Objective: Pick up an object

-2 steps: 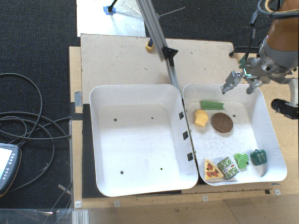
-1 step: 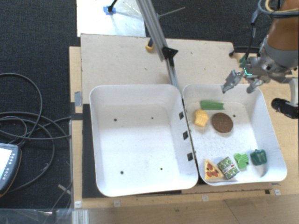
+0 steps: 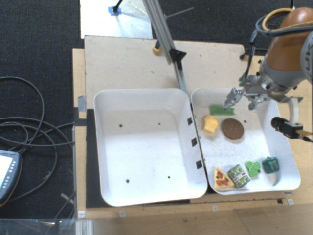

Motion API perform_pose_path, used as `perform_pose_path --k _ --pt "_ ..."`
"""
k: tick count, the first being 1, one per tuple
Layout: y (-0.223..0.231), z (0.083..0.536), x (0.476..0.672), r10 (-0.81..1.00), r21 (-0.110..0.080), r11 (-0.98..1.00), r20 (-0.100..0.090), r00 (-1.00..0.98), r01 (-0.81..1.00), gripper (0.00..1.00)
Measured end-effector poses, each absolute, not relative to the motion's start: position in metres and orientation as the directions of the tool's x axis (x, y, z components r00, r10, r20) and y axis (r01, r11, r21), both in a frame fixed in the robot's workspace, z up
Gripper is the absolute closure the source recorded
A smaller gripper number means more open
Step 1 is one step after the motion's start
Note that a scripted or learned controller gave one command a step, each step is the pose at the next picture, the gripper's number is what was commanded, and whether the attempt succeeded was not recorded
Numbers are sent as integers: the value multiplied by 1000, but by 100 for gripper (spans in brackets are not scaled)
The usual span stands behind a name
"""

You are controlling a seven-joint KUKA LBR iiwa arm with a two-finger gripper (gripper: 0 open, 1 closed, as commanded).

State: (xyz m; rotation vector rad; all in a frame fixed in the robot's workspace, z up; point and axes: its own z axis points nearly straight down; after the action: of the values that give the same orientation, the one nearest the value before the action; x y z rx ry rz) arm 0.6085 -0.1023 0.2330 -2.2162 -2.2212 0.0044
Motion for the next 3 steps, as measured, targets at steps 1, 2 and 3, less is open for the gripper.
perform_pose_path --k 1,2,3 --pt "-106 178 617 1000 -4 1 0 -1 1000 0" --pt "-105 127 627 1000 -3 3 1 -3 1000 0" --pt "-106 142 629 1000 4 2 0 -2 1000 100"
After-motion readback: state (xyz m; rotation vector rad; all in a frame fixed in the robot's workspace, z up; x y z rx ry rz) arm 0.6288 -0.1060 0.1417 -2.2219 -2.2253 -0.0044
